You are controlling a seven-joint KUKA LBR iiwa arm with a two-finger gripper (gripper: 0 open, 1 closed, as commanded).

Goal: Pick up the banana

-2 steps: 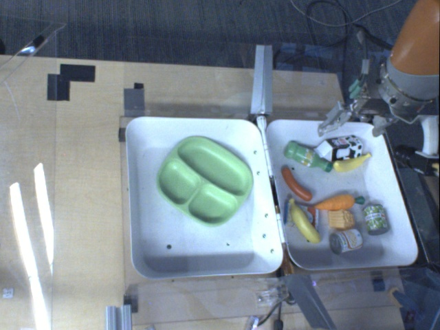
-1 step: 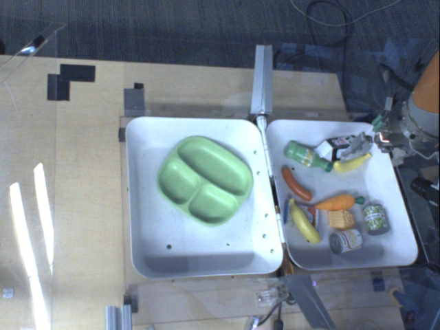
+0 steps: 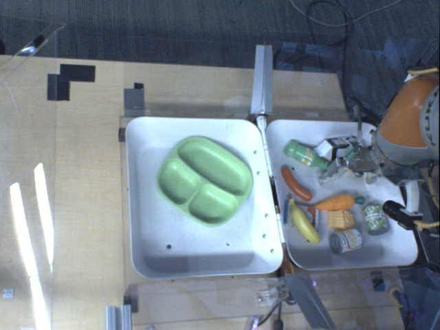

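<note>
Step in hand, as judged: approach. The banana (image 3: pixel 304 223) is not yet grasped. It lies flat in the right bin (image 3: pixel 395 256), close to that bin's left wall, just below the red sausage (image 3: pixel 297 184) and just left of the carrot (image 3: pixel 335 203).

The pincer (image 3: pixel 342 165) sits over the upper middle of the right bin, beside the green bottle (image 3: pixel 305 154) and well apart from the banana. Its metal fingers point toward the bin's left wall; how far they stand open cannot be told, and nothing is seen between them.

Arm pose: the arm (image 3: pixel 412 119) enters over the right bin's far right corner, orange band uppermost, wrist bent low and leftward over the contents.

Next move, as judged: travel down-left across the bin, past the carrot, to stand over the banana, aligned across its narrow width, then descend. Crowding by sausage and carrot is the risk.
</note>
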